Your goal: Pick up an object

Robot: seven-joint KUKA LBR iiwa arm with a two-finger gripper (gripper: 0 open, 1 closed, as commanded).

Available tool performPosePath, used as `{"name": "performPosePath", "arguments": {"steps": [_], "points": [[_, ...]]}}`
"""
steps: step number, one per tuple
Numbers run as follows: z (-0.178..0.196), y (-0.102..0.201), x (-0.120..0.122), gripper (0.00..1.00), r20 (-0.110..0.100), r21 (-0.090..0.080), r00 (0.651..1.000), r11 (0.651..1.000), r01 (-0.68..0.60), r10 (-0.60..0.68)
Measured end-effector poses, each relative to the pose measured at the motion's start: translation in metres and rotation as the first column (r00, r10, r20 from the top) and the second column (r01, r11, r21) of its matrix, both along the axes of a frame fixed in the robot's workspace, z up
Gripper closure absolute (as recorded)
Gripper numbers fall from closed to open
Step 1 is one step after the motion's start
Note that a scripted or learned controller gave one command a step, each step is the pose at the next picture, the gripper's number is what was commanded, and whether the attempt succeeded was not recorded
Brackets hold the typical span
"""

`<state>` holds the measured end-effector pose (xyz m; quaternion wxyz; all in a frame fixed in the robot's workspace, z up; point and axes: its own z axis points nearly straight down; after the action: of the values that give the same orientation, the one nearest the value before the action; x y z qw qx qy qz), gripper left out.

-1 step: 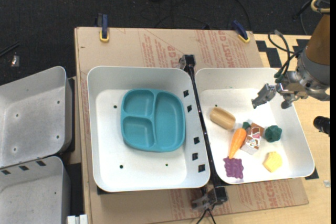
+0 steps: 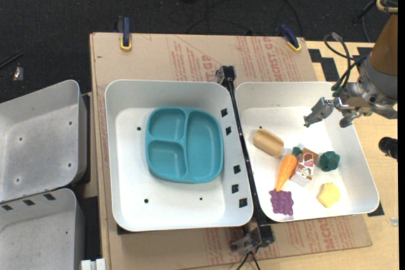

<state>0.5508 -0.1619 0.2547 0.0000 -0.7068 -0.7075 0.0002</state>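
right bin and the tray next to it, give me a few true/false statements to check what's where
1. The teal divided tray lies in the left bin. True.
2. The carrot lies in the left bin. False: it lies in the right bin.
3. The purple grapes sit near the right bin's front edge. True.
4. The gripper holds the bread roll. False: the roll lies on the bin floor, apart from it.
5. The tray holds the yellow piece. False: it lies in the right bin.
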Motion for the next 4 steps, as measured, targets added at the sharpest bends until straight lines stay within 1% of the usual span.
{"name": "performPosePath", "arguments": {"steps": [1, 2, 3, 4], "points": [[-0.058, 0.010, -0.001, 0.00, -0.005, 0.002, 1.000, 1.000, 0.001, -0.001], [-0.123, 0.009, -0.001, 0.00, -0.006, 0.002, 1.000, 1.000, 0.002, -0.002], [-0.161, 0.008, 0.001, 0.00, 0.005, -0.001, 1.000, 1.000, 0.004, -0.004], [-0.150, 0.009, 0.001, 1.00, 0.007, -0.001, 1.000, 1.000, 0.003, -0.003]]}}
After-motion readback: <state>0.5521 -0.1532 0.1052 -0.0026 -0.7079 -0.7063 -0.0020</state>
